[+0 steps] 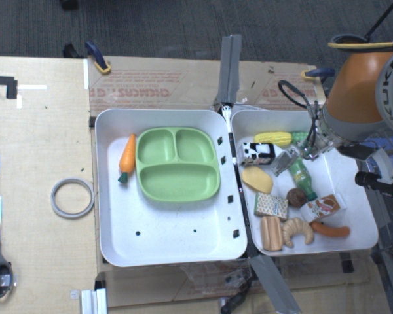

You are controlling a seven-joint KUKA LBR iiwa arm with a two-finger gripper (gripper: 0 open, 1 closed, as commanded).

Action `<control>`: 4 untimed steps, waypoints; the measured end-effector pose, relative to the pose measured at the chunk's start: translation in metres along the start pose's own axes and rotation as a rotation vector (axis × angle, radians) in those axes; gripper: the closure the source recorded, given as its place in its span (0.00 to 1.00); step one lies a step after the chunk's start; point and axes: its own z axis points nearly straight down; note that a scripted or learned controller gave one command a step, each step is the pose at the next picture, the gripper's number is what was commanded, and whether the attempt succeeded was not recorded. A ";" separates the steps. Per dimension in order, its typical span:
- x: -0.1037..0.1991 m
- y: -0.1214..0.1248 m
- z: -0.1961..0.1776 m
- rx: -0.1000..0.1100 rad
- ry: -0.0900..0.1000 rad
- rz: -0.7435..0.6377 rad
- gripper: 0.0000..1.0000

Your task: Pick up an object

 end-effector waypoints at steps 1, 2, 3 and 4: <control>-0.046 0.042 0.054 0.000 -0.001 0.154 0.00; -0.084 -0.010 0.057 0.000 -0.001 0.367 0.00; -0.011 -0.031 0.057 0.000 0.000 0.229 0.00; -0.012 -0.032 0.048 0.000 0.000 0.233 1.00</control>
